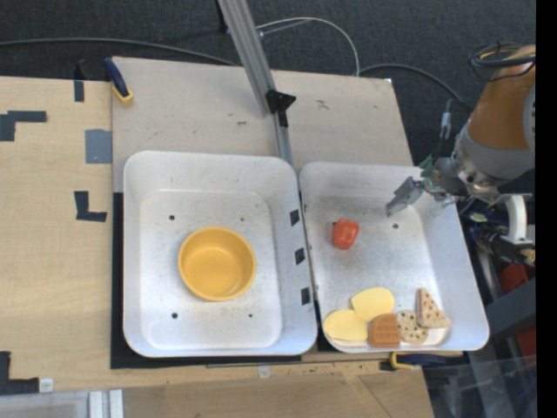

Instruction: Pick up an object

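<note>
The claw (402,200) hangs above the right bin's (452,233) upper edge; whether it is spread or pressed together, I cannot tell. A red object (345,233) lies mid-bin, well apart.

Grey arm (487,151), orange band above wrist, dark grey gripper (402,200).

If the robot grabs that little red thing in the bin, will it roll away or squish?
The red thing looks small and rounded, so a nudge would probably make it roll or skid on the smooth white bin. It lies alone, so nothing nearby would stop it. It is likely light; whether it squishes I cannot tell. The gripper hangs beside it.
</note>
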`<state>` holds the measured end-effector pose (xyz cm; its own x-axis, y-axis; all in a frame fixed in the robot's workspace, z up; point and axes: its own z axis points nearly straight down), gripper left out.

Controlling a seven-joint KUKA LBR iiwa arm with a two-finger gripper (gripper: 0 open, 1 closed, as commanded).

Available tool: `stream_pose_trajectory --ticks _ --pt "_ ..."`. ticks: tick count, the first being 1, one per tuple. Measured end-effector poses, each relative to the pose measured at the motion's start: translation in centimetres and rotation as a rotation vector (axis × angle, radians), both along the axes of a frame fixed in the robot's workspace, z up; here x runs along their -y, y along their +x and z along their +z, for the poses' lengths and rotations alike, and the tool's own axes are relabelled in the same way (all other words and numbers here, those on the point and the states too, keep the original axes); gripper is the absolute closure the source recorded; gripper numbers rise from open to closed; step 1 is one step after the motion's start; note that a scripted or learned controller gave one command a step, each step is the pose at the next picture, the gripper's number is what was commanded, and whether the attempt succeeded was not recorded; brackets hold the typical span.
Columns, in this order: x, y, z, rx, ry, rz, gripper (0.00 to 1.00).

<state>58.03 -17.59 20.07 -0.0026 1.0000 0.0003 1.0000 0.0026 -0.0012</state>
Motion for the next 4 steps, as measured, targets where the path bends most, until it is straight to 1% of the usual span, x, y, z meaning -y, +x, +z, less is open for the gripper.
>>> stream_pose_trajectory --ticks 1,2,3,4 --pt "0.0 0.0 0.0 0.000 0.000 0.000 0.00" --pt "0.1 -0.5 -4.5 -0.005 0.000 -0.001 0.00" --pt "0.7 -0.1 -10.3 -0.006 0.000 -0.002 0.00" --pt "0.7 -0.1 -11.2 0.000 -0.002 -0.001 0.00"
